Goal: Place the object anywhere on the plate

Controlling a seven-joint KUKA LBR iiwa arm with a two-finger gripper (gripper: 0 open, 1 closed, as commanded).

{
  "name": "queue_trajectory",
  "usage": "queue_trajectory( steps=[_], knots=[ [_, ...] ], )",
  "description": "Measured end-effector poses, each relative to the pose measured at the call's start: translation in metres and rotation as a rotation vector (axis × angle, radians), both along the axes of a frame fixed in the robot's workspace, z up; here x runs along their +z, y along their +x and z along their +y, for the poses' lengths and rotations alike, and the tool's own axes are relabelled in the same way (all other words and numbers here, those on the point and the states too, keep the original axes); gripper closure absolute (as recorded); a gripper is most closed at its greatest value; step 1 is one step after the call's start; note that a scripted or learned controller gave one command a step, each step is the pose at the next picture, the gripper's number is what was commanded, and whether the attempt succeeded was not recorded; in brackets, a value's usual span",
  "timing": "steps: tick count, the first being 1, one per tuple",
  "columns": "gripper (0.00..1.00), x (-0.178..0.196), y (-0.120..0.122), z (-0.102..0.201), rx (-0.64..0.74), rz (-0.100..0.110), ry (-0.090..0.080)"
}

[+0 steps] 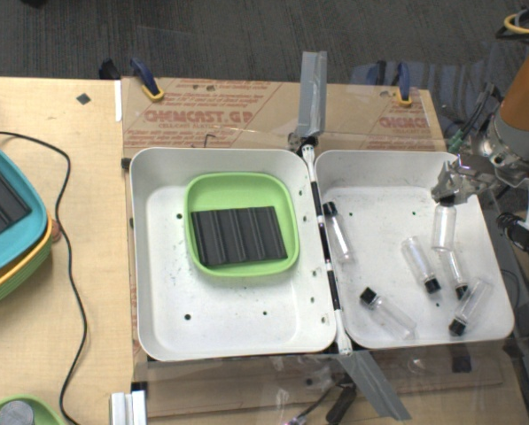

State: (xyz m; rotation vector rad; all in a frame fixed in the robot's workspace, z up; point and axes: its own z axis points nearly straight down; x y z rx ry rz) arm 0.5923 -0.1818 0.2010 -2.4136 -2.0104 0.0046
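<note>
At the right bin's (503, 317) far right edge I see the gripper (447, 195) pointing down with a clear vial (443, 226) seemingly clamped in it, hanging upright. Five more vials lie in that bin. One green plate (283, 193) sits in the left bin (158, 308).

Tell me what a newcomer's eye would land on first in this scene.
First the green plate in the left bin, with a dark ribbed slab lying on it. Next the clear vials with black caps scattered across the right bin. Then the gripper at that bin's upper right, with a clear vial hanging right below it.
</note>
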Motion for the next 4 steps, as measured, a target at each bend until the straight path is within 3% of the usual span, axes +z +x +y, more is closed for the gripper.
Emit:
queue_trajectory(
  steps=[1,2,3,4],
  knots=[
    [0.00,0.000,0.000,0.000,0.000,0.000,0.000],
    [0.00,0.077,-0.027,-0.008,-0.266,0.000,-0.001],
    [0.00,0.076,-0.041,0.011,-0.373,0.003,0.000],
    [0.00,0.118,-0.042,-0.030,-0.659,0.001,-0.002]
  ],
)
